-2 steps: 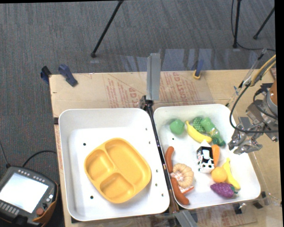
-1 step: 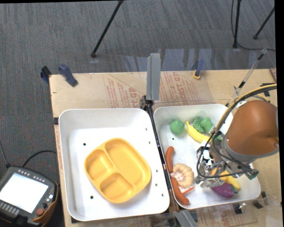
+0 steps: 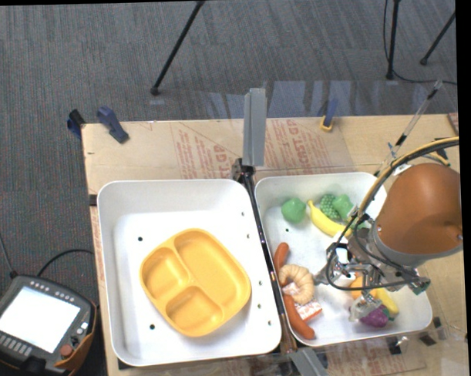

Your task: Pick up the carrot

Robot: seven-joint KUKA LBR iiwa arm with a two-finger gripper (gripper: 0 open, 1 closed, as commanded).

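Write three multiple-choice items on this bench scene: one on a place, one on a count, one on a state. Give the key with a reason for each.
1. Where does the yellow plastic divided tray lie?
A. in the left white bin
B. in the right white bin
C. on the cardboard-covered bench

2. How many compartments does that tray have?
A. two
B. three
C. five

3. How does the yellow toy banana lie?
A. alone in the left bin
B. hanging from the arm
C. flat in the right bin, beside the green toy vegetables

Key: 1 A, the tray sits inside the left bin's walls. 2 B, one large section and two smaller ones show. 3 C, the banana rests on the right bin's floor between the green pieces, left of the gripper.
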